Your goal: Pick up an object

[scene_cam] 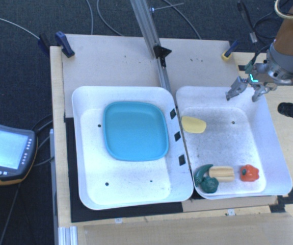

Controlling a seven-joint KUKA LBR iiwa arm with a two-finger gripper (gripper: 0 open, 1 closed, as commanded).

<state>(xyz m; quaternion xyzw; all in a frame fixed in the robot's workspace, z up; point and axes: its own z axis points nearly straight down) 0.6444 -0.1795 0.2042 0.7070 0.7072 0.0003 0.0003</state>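
The right bin (pixel 268 137) holds a yellow lemon-shaped piece (pixel 193 124) at its left side. Along its near edge lie a green pepper-like toy (pixel 206 178), a tan bread-like block (pixel 221 174) and a red tomato-like toy (pixel 248 173). My gripper (pixel 246 91) hangs above the bin's far right corner, well away from all of them. Its two fingers are spread apart with nothing between them.
The left bin (pixel 85 152) carries a light-blue square plate (pixel 136 130). A slanted metal pole (pixel 149 24) rises from between the bins at the back. Blue clamps (pixel 64 42) sit at the board's far corners. A teach pendant (pixel 6 152) lies at the left.
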